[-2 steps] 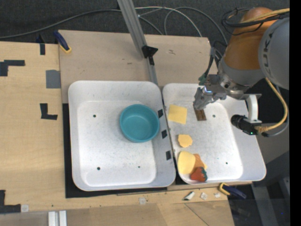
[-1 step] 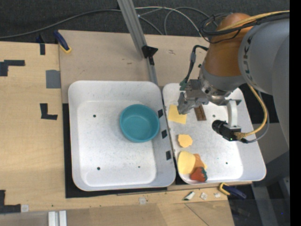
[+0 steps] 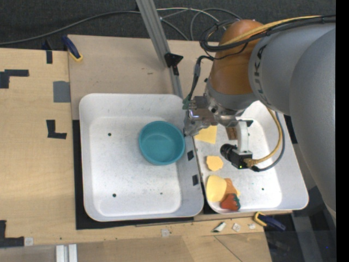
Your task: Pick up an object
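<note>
The gripper (image 3: pixel 192 125) hangs low over the strip where the two bins meet, with the orange band of the arm (image 3: pixel 237 64) bulking above it, and whether it is released or clenched cannot be told from this slant, since the wrist body hides its working end. Just beside it, on the side the arm comes from, lies a pale yellow wedge (image 3: pixel 207 134) on the floor of the right bin (image 3: pixel 283 195), and this looks the likeliest target, being the nearest loose piece; nothing can be seen caught in the gripper, so the pick is best judged as not yet made. Further along toward the near edge of the bench sit a small yellow chip (image 3: pixel 214 162), a larger yellow round piece (image 3: pixel 216 188) and a red piece (image 3: pixel 230 202) touching it, clustered against the bin's inner wall, where a descent would have little room. On the gripper's other side, in the left bin (image 3: pixel 109 201), a teal bowl (image 3: pixel 161 142) rests upright, close by but apart from it; its rim would be an awkward hold from this angle
</note>
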Action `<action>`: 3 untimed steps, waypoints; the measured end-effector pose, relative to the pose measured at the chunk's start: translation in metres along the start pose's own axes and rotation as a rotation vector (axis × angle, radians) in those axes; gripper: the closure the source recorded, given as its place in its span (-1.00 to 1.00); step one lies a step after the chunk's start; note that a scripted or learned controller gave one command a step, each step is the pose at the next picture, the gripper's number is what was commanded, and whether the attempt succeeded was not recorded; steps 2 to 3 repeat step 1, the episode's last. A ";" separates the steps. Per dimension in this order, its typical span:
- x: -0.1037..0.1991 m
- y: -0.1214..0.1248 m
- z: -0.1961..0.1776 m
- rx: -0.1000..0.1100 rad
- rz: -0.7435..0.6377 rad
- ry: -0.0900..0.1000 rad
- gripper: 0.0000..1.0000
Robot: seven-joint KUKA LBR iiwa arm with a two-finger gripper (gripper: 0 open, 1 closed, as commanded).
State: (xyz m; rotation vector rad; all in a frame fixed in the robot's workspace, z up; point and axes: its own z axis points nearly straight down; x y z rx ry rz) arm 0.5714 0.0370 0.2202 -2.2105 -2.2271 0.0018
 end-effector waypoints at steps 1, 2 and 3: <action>0.049 -0.014 0.006 0.001 0.001 -0.001 1.00; 0.049 -0.014 0.006 0.001 0.001 -0.001 1.00; 0.049 -0.014 0.006 0.001 0.001 -0.001 1.00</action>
